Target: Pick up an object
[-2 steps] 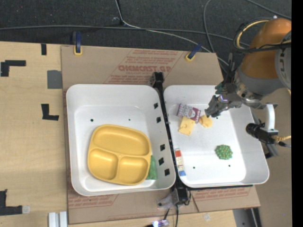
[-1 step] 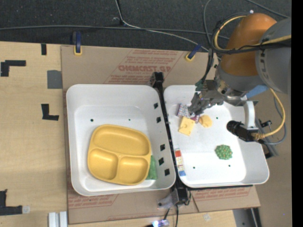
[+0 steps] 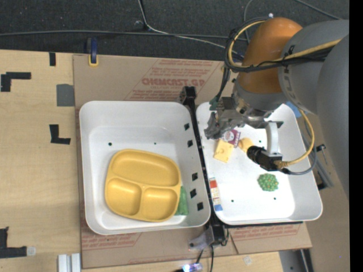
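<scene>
Even, bright overhead light; white bins (image 3: 136,109) near glare; soft shadow under arm (image 3: 317,55) at 3 o'clock; slight overall softness.

Fixed overhead camera, slanting down on both bins (image 3: 88,152)

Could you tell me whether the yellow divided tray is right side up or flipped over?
Right side up: the yellow tray shows its three hollow compartments facing up in the left bin.
</scene>
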Robot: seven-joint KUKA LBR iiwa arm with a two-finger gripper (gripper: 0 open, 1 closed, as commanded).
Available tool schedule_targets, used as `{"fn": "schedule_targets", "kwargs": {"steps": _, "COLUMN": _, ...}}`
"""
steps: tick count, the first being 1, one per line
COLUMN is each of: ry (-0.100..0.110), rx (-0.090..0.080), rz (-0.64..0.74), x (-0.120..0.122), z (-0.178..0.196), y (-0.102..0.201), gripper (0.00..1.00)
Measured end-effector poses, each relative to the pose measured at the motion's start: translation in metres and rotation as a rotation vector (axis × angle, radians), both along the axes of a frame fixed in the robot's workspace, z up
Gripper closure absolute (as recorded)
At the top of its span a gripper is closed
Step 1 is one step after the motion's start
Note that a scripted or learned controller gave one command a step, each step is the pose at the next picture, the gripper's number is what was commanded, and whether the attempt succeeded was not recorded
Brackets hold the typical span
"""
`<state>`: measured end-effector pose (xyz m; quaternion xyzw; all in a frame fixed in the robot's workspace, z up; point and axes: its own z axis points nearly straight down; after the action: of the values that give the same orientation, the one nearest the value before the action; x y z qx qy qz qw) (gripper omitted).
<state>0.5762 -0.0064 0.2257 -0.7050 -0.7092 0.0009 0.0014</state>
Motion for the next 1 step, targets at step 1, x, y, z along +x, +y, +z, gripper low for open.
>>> {"fn": "schedule_targets", "kwargs": {"steps": 1, "ry": -0.001, "rx": 0.000, "rz": 0.000, "x": 0.0063, "z": -0.0114, "y": 0.0500, "gripper": 1.00}}
